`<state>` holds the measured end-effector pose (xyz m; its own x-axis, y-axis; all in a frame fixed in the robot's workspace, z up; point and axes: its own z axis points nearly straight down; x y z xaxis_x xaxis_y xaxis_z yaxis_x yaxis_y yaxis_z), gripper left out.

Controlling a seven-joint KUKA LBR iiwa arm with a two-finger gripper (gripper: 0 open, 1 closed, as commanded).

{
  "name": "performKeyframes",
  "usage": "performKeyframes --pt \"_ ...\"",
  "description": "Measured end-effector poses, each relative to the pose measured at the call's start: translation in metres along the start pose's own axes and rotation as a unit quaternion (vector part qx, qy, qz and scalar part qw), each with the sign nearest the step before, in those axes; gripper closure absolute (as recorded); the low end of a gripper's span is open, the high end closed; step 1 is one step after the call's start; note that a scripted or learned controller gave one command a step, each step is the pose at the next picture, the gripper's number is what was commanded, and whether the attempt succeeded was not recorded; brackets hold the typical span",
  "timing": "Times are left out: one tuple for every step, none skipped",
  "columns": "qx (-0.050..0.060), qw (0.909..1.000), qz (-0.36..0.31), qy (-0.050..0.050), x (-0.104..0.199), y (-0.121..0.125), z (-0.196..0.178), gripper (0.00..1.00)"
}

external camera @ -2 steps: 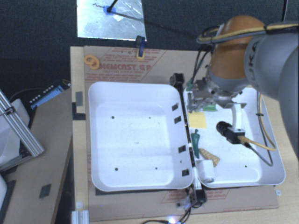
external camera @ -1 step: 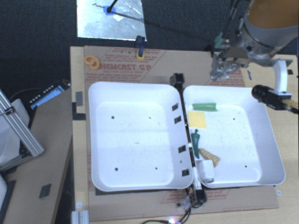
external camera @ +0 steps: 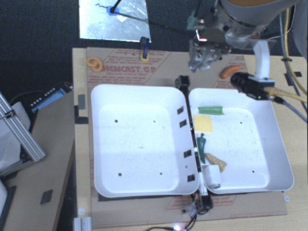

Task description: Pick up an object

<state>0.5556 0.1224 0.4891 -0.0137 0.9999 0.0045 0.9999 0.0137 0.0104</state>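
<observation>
- Nearest the camera, at the front left corner of the right bin, a small white cup-like object is seen lying against the divider; it is judged light and stiff, but its smooth wall may slip, so it would best be taken across its body.
- Just behind it, touching or nearly so, a tan waffle-textured piece is seen, shaped like a cone; it is judged light and perhaps brittle, and a gentle pinch across its wider end would be advised.
- Further back along the divider, a slim dark green object, like a small pepper, is laid lengthwise; it looks narrow and hard to take so close to the wall.
- Beyond that, a flat yellow square is seen resting on the bin floor; it is judged thin and possibly soft, with little edge offered for a pinch.
- Behind the square, a light green oblong block lies crosswise; it is judged stiff and light, and its short sides seem the easiest hold of all.
- The left bin is seen beside these.
- Farthest off, the gripper hangs above the bench behind the bins, well apart from every object; whether it is released or clenched cannot be told, and nothing is seen held in it.
</observation>
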Motion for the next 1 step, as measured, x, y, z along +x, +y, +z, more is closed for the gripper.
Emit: performKeyframes --pt "0.012 0.9999 0.001 -0.003 0.0777 -0.0234 0.1536 1.00"
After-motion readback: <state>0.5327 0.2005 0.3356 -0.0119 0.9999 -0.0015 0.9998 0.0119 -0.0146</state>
